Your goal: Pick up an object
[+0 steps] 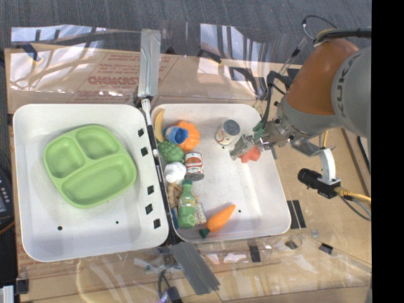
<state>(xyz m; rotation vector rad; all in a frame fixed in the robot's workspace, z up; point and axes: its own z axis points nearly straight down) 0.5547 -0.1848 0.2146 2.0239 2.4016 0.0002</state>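
My gripper (248,149) hangs over the right side of the right bin (268,188), close to its right wall. A small red-orange object (252,156) sits between its grey fingers, and the gripper is shut on it. Loose items lie in the same bin. A small jar with a grey lid (227,131) stands just left of the gripper. An orange carrot (219,218) lies near the front edge. A small can (194,166) stands in the middle.
Along the right bin's left wall lie a banana (159,120), an orange and blue toy (182,134), a green lumpy toy (169,151), a white item (175,171) and a green bottle (187,208). The left bin (31,219) holds a green divided plate (90,164).
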